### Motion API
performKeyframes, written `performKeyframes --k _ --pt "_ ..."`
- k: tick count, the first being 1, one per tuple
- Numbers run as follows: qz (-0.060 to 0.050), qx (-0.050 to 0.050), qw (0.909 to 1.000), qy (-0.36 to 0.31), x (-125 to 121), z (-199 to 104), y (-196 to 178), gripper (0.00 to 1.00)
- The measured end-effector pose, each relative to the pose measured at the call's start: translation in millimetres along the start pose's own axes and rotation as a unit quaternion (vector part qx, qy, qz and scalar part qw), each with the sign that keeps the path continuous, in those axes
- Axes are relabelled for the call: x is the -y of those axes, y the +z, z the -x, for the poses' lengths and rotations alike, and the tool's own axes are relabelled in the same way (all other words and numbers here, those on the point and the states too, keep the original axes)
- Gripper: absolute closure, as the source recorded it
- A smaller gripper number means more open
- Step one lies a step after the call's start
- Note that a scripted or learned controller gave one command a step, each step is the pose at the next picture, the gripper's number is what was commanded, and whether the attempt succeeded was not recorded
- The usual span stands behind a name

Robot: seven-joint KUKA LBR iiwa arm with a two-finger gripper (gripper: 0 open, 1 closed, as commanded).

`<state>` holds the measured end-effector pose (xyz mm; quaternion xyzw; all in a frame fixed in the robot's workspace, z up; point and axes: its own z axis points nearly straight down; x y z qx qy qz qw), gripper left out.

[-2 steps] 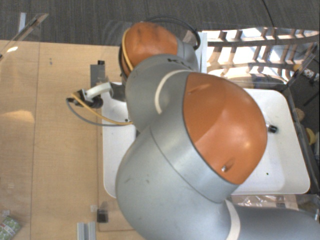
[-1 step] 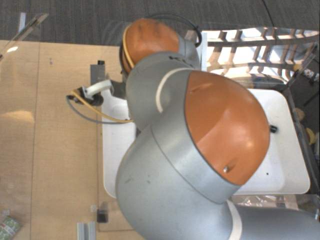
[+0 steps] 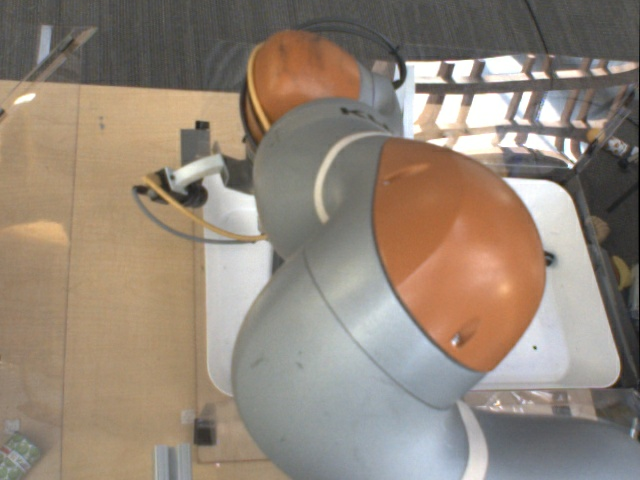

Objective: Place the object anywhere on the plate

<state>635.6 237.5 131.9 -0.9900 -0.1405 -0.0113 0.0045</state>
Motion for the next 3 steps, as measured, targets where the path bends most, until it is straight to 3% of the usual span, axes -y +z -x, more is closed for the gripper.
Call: performKeyframes --k 1,2,3 --pt "0.001 0.009 0.9992 0.038 31.3 114.7 40.1 1.00" --pt "0.000 0.008 0.9994 0.035 32.6 112.9 29.2 1.00" --pt "0.002 0.003 0.9993 -0.037 38.5 139.3 38.3 1.00"
